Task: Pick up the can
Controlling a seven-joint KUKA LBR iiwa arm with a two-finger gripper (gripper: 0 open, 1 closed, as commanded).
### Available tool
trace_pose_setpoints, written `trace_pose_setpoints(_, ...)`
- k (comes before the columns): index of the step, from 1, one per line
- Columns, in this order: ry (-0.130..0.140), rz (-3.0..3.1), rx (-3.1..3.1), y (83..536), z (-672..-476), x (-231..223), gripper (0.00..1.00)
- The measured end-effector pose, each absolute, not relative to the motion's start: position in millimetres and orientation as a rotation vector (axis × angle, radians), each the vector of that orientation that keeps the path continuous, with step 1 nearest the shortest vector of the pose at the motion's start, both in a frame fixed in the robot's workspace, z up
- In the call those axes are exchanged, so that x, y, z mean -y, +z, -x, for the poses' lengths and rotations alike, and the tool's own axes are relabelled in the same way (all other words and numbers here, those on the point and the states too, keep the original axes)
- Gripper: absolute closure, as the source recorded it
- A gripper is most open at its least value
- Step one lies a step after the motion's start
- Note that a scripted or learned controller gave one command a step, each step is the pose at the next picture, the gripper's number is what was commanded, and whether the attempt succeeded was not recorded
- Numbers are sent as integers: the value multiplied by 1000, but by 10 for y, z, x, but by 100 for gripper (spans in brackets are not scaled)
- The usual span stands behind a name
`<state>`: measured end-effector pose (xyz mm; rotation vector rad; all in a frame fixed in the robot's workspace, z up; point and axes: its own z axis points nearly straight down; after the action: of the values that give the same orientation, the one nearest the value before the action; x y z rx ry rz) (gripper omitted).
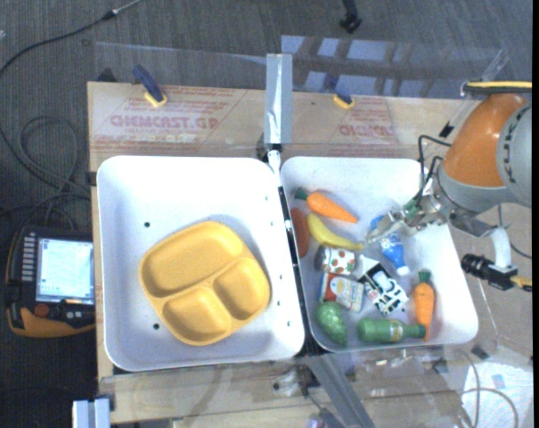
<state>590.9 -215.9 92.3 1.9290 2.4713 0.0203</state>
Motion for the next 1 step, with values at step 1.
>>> trace_pose_setpoints(1, 18, -1925, -2464, 1006, -5913, 2173, 100)
